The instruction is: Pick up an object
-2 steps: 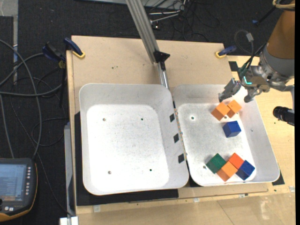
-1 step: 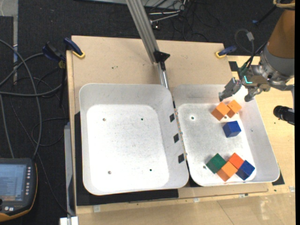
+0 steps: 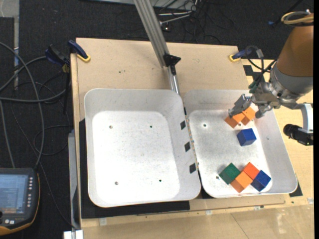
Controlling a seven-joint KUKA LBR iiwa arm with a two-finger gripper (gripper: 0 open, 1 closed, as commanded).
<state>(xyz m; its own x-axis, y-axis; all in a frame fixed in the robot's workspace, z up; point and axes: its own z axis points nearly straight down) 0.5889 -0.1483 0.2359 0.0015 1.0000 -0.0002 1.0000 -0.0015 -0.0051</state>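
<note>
A tan worktop sits on a dark floor, with blue-and-yellow clamps at its upper left corner and upper right corner. A slanted metal pole runs from the top of the frame down toward the centre. Black cables loop at the left, and a handheld control pendant with a lit screen lies in the lower left corner.

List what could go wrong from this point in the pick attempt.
The gripper sits right at two orange blocks that touch each other, so it may nudge both or lift neither cleanly. A blue block lies just below them and could get bumped. The pair also sits near the right bin far wall, leaving little room.
</note>
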